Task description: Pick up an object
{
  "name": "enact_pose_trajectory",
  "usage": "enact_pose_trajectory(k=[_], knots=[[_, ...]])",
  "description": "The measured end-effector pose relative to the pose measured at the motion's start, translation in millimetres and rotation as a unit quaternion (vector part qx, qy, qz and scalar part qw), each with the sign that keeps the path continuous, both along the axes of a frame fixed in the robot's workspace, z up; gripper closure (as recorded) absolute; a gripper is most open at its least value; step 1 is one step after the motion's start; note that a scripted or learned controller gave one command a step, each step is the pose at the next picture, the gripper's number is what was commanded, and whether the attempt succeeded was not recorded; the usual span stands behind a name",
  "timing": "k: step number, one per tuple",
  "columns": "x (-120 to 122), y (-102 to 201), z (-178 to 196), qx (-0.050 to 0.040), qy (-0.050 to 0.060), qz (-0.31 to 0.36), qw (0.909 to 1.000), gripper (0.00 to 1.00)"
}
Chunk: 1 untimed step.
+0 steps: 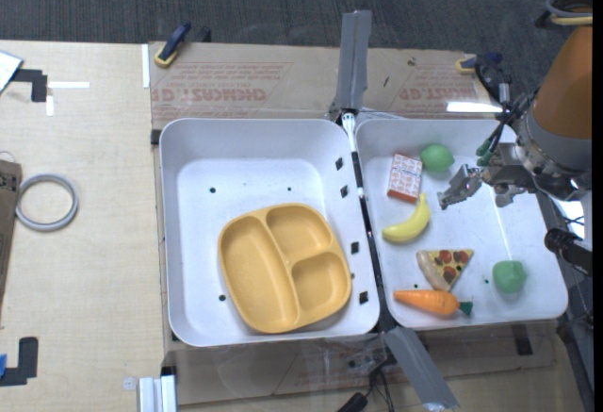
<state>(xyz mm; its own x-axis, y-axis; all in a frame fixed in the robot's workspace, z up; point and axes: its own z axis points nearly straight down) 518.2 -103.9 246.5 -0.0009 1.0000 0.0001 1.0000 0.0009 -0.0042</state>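
Gripper (459, 186) hovers over right bin (532, 255), just beside banana (408, 224) and green ball (436, 157); finger state cannot be told.

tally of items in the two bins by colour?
Green: 2, ball and ball
Yellow: 2, banana and divided plate
Orange: 1, carrot
Red and white: 1, box
Mixed: 1, pizza slice
Total: 7
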Motion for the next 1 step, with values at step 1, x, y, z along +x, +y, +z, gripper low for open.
enact_pose_trajectory(k=[1], knots=[[14.6,61.5,-56.3,-0.0003,0.000,0.000,1.0000,0.00]])
